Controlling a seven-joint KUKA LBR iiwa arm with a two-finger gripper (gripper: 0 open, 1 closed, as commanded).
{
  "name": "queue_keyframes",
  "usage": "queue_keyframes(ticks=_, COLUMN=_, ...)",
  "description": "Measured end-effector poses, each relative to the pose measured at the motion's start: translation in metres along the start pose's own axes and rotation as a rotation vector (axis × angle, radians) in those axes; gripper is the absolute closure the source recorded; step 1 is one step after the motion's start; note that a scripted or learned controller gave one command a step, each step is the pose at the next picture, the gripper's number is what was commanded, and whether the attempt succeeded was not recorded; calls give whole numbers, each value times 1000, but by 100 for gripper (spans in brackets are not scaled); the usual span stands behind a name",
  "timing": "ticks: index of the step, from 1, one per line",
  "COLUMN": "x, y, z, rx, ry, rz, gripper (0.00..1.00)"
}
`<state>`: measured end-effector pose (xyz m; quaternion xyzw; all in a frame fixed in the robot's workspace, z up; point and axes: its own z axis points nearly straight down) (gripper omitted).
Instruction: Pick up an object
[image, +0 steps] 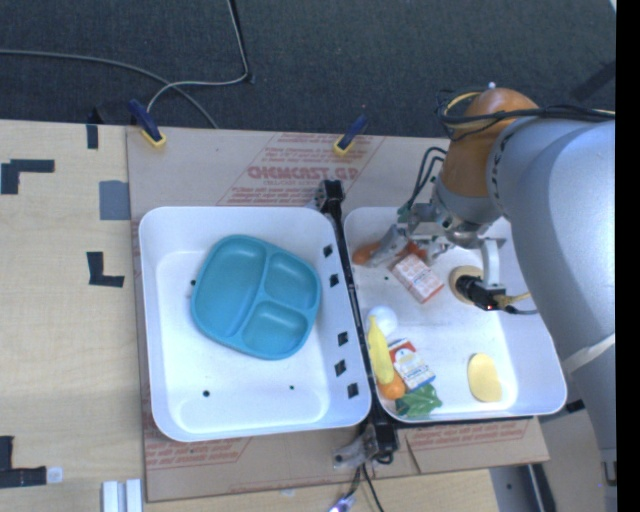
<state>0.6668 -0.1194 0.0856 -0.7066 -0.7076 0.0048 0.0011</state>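
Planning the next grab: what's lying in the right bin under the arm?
In the right bin: a red and white carton and an orange piece beside the gripper, plus a banana. The arm covers the bin's far right corner.

A single robot arm enters from the right side of the overhead view and takes up much of that side. Its large outer link is smooth and grey, sweeping from the lower right edge up toward the top centre-right. Above the wrist sits a rounded orange band, with dark cables looping over and beside it. Below the band, the wrist points down and to the left, ending in the gripper, a small grey and black assembly carried low. Whether its jaws are apart or together cannot be made out.
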Motion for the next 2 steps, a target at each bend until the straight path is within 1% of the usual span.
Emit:
queue_keyframes(ticks=1, x=12, y=-67, z=0, rx=-10, ry=4, rz=1, gripper=0)
queue_keyframes(ticks=2, x=11, y=-67, z=-10, rx=-11, ry=3, rz=1, gripper=100)
